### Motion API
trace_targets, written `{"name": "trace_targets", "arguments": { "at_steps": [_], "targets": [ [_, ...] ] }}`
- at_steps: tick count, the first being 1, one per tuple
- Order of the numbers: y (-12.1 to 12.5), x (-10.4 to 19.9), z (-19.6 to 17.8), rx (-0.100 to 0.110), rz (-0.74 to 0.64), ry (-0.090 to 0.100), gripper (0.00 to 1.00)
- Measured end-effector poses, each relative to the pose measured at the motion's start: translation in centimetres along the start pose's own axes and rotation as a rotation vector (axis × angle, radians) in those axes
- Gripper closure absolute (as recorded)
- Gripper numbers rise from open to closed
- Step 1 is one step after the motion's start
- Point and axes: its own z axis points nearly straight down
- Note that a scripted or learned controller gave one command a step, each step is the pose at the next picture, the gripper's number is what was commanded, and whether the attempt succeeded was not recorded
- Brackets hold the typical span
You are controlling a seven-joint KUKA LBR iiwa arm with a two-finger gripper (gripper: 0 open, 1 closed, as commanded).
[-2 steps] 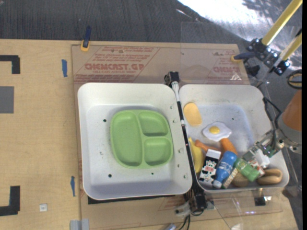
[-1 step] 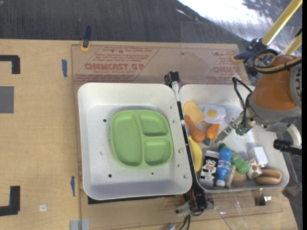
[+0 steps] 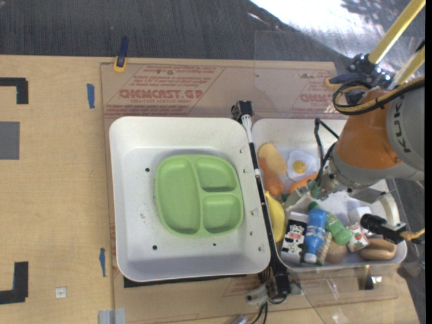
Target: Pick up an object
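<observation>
Green and moulded into three compartments, a plastic divided plate (image 3: 199, 194) lies flat in the middle of the left white bin (image 3: 128, 201), nothing on it. Taking that plate as the landmark, the right white bin (image 3: 393, 254) sits just to its right, the two bins meeting along a dark clamp bar (image 3: 253, 160). The pickable objects all crowd into this right bin: an orange bottle (image 3: 271, 164) nearest the plate's upper right corner, a toy fried egg (image 3: 300, 164) beyond it, a banana (image 3: 275, 214) along the wall closest to the plate, a black-and-white milk carton (image 3: 293, 238), a blue bottle (image 3: 314, 233), a green bottle (image 3: 337, 229) and a hot dog bun (image 3: 378, 250) farthest to the right. The arm's orange band (image 3: 361, 140) hangs over the far side of that bin, and the gripper (image 3: 317, 189) is low among the objects, just above the blue bottle. Its fingers are hidden among the clutter, so I cannot tell their state. Both bins rest on the cardboard-covered bench (image 3: 54, 181).
</observation>
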Motion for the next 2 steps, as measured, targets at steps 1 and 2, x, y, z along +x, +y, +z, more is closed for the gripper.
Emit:
{"name": "trace_targets", "arguments": {
  "at_steps": [1, 2],
  "targets": [
    [0.3, -0.3, -1.3, -0.009, 0.002, -0.008, 1.00],
    [14.1, 0.5, -9.6, 0.004, 0.284, 0.002, 1.00]
  ]
}}
